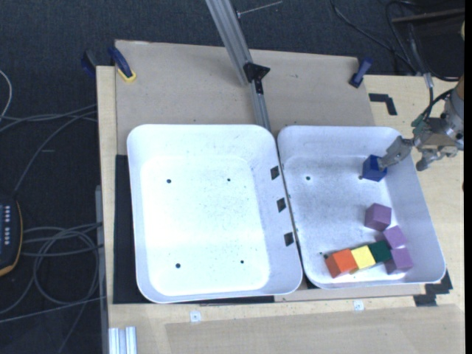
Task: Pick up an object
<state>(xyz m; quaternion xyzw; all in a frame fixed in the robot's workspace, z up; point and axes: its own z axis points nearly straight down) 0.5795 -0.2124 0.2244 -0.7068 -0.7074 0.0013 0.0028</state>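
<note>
Gripper [410, 153] sits at the right edge of the right bin [310, 142], its two fingers spread, one tip close to or touching a blue block [373, 169] that lies just to its left and slightly below. Whether the block is between the fingers I cannot tell; it looks to be beside one tip, not pinched.

Risk from here, as I judge it: if the fingers close where they are, they may catch only a corner of the blue block, nudging it along the floor or squeezing it out sideways. The bin wall near the gripper may also hinder a squarer approach.

Count: one blue block; three purple blocks [377, 216], further below the gripper; one orange [340, 262], one yellow [362, 257] and one green block [380, 252] in a row beside them. Two white bins rest on the counter [221, 72]; the left bin [147, 153] is well apart from the gripper.
</note>
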